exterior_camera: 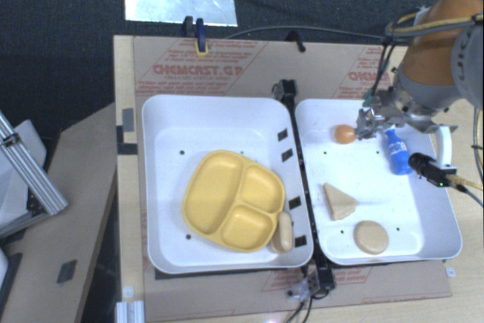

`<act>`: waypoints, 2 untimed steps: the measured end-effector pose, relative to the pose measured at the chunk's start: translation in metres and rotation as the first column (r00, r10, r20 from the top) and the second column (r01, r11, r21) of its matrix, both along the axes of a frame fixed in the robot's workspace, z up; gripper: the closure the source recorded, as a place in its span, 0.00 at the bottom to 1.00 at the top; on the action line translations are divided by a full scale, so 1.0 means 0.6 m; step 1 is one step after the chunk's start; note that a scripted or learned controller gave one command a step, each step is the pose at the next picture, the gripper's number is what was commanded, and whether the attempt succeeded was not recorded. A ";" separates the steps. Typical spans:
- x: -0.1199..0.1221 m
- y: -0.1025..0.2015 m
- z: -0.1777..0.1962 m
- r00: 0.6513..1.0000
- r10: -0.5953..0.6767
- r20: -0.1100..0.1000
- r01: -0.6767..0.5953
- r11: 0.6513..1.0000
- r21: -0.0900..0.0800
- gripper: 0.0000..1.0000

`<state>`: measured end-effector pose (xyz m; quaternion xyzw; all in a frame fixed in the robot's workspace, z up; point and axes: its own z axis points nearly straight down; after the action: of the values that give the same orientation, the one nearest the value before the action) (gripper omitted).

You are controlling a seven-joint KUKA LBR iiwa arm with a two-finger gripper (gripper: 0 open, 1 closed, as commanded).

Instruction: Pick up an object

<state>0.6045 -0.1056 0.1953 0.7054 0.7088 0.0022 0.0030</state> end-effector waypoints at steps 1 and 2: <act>0.006 -0.007 0.074 1.000 -0.001 -0.003 0.001 1.000 0.000 1.00; -0.019 0.089 0.062 1.000 0.004 -0.007 -0.004 1.000 0.003 1.00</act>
<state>0.5929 -0.0519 0.2323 0.7041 0.7101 0.0006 -0.0004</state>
